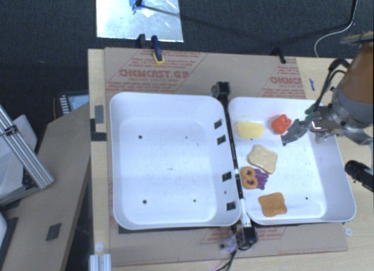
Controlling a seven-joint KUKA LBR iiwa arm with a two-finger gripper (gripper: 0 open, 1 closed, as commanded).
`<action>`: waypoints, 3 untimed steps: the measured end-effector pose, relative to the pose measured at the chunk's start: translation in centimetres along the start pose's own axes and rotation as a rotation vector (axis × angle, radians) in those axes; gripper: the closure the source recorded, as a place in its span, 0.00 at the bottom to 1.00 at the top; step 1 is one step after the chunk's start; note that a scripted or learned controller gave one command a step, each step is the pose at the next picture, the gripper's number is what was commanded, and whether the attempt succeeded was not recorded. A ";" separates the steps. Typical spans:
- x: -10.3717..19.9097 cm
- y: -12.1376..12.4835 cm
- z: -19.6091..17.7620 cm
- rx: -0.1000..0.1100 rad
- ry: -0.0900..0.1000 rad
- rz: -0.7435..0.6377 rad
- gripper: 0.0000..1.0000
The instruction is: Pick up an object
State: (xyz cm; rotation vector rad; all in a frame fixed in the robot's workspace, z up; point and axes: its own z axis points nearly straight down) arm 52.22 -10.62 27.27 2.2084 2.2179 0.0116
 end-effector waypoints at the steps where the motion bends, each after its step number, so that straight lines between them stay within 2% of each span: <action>1: 10.3 2.3 8.6 0.018 0.007 -0.010 0.00; 2: 9.5 2.4 7.1 0.011 0.003 0.000 1.00; 3: 11.8 2.4 -2.7 0.002 0.005 -0.003 1.00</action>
